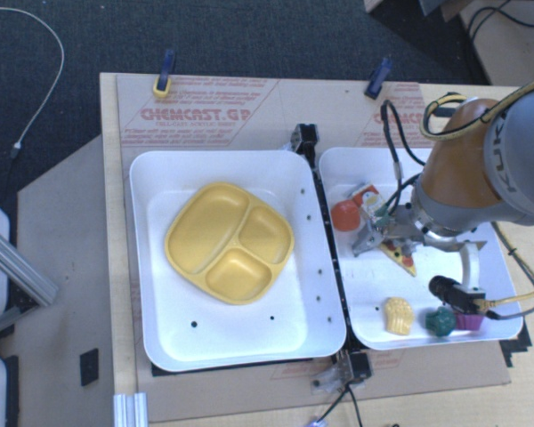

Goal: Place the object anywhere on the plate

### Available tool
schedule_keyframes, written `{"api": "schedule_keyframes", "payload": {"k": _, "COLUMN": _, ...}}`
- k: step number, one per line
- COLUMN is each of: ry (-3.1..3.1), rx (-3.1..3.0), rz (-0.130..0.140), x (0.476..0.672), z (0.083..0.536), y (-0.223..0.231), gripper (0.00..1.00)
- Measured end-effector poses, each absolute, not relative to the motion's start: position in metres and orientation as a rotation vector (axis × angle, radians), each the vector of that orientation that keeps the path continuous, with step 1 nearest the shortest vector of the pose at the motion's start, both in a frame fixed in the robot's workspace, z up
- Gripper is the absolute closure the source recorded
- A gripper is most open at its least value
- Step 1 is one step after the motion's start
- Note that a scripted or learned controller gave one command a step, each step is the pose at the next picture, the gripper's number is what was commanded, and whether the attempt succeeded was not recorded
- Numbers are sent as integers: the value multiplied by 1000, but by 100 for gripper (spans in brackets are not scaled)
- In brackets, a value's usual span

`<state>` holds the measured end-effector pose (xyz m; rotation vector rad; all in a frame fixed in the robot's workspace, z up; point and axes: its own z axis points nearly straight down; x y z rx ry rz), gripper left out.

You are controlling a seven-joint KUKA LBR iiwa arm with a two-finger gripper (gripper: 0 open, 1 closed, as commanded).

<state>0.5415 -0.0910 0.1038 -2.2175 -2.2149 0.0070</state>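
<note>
A plate lies in the left bin. In the right bin, the hand sits above several small objects near its front edge.

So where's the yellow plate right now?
The yellow plate lies in the left bin, around its middle, across the divider from the gripper over the right bin.

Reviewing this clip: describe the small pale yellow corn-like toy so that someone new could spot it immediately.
Start at the right-hand shallow white bin, where the grey arm's gripper works. Go to that bin's front edge: the small pale yellow bumpy corn-shaped toy lies there alone, left of a dark green round toy. It is the only pale, ridged piece; the orange-red round toy sits further back.
</note>
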Motion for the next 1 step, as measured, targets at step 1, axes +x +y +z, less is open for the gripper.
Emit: {"api": "schedule_keyframes", "payload": {"k": 1, "ry": -2219, "rx": -2224, "rz": -1, "x": 544, "z": 118, "y": -91, "gripper": 100}}
